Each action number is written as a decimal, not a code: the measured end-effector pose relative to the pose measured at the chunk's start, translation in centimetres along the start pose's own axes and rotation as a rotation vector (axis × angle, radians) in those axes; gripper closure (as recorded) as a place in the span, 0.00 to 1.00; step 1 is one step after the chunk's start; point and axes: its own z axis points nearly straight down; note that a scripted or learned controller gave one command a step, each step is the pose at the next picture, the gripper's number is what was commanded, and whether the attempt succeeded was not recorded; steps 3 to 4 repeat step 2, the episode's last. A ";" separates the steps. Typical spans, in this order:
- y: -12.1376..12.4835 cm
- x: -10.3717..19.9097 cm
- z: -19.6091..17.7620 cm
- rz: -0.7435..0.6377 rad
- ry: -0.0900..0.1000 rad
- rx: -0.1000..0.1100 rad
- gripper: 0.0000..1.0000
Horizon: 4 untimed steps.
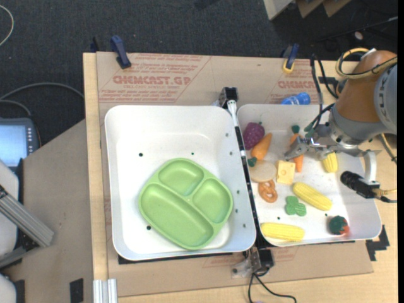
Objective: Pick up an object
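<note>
Nothing is lifted yet: the jaws (302,145), whose state I cannot tell, hover just above the small carrot (298,163).

Arm (369,96) cut off by right edge. Gripper (302,147) too small to resolve. Blue object (295,99) partly hidden behind right bin's rim (278,106).

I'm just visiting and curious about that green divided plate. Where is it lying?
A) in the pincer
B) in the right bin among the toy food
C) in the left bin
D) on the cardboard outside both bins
C: the green divided plate lies flat on the floor of the left bin, apart from the toy food in the right bin.
</note>
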 end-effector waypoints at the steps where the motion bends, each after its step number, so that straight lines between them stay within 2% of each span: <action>1: 0.1 0.0 -1.1 0.000 -0.001 -0.004 1.00; 2: -0.8 4.9 -14.8 -0.007 -0.002 -0.018 1.00; 4: -0.8 4.9 -14.8 -0.007 -0.002 -0.018 1.00</action>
